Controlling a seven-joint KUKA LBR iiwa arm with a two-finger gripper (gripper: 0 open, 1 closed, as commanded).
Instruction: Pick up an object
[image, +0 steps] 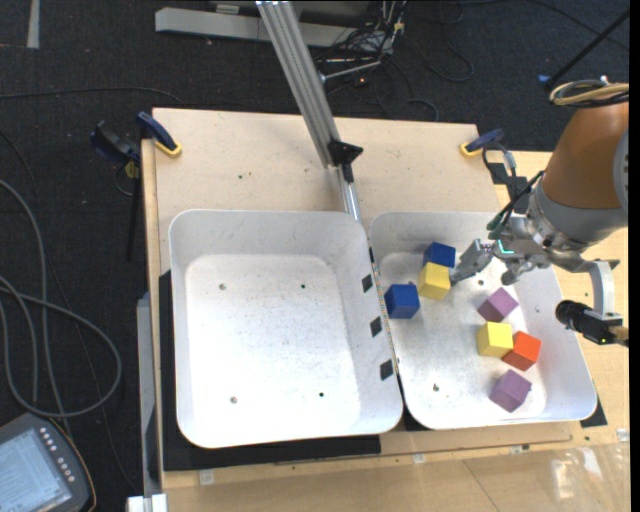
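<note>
Several small blocks lie in the right bin (560, 400): a blue cube (438, 255) with a yellow cube (434, 282) touching it, another blue cube (402, 300) near the divider, a purple block (498, 304), a yellow cube (494, 338), an orange cube (523, 349) and a second purple block (511, 389). My gripper (492, 267) hangs over the upper middle of this bin, just right of the blue and yellow pair and above the purple block. Its fingers stand open, spread apart, with nothing between them.
The left bin (200, 300) is a wide white tray beside the right one. A slanted metal pole (305, 80) comes down to the bins' shared top corner. Clamps (160, 135) sit at the board's back corners. The arm's cable gear (590, 320) overhangs the right rim.
</note>
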